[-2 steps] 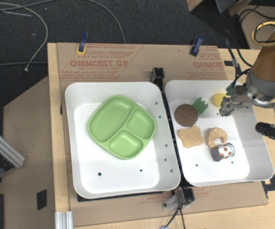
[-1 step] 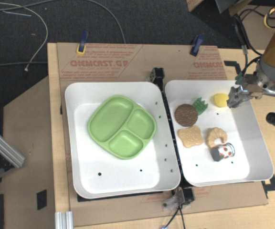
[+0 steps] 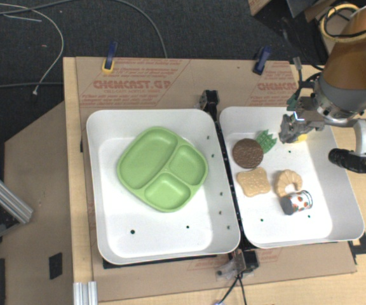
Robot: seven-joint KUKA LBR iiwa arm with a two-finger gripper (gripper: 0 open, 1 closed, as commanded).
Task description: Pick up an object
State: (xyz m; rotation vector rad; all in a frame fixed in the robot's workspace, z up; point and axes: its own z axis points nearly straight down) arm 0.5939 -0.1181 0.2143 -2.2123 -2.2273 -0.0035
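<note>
Lowest in the frame sits the front rim of the left bin (image 3: pixel 170 254), which carries a green divided plate (image 3: pixel 162 169) at its centre, flat and out of my way. The pickable pieces cluster in the right bin (image 3: pixel 335 227) at centre right: a brown round cookie (image 3: pixel 248 152), a green leafy bit (image 3: pixel 267 140) touching it, a tan cracker (image 3: pixel 253 182), a croissant (image 3: pixel 289 180) and a small red-and-white can (image 3: pixel 296 201) just below it. They lie loose and close together, so I judge any grasp risks nudging a neighbour. My fingers (image 3: pixel 293 129) hang low over the bin's upper part, beside something yellow (image 3: pixel 299 136); whether they are spread or closed I cannot tell. My arm (image 3: pixel 351 62) comes in from the upper right, wrist bent downward.
</note>
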